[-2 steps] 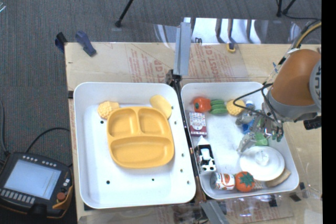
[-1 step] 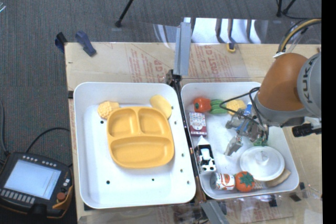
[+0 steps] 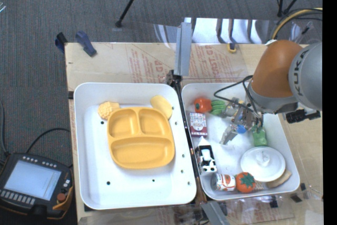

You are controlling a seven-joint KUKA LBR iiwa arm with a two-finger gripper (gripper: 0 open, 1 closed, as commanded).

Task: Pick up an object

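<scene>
Nearest the camera in the right shallow white plastic bin (image 3: 293, 158), along its front wall, lie a small red-and-white printed can (image 3: 225, 182) on its side, a glossy orange-red toy tomato with a green top (image 3: 245, 182) touching it, and a tan wedge-shaped piece (image 3: 280, 180) tucked under a round white lidded dish with a knob (image 3: 263, 163). Just left of these, by the bin's inner wall, sits a black-and-white cow-patterned block (image 3: 206, 159), and beyond it a flat red-and-white printed packet (image 3: 198, 124). Further back rest a shiny red toy pepper with a green stalk (image 3: 202, 105) and a green leafy plastic piece (image 3: 219, 108) beside it. The metal two-finger gripper (image 3: 230, 136) hangs over the middle of this bin, its fingers angled down to the left and spread apart, nothing between them; a small blue part shows on its wrist. A bright green blocky toy (image 3: 259, 137) lies just right of the gripper, the white dish close in front of it, the packet to its left. The left shallow white plastic bin (image 3: 84, 166) holds a smooth yellow three-compartment plastic tray (image 3: 141, 137), with a bumpy yellow rounded toy (image 3: 108, 109) at its far left corner and a pale yellow oval toy (image 3: 161, 106) at its far right corner, both touching the tray's rim.
</scene>
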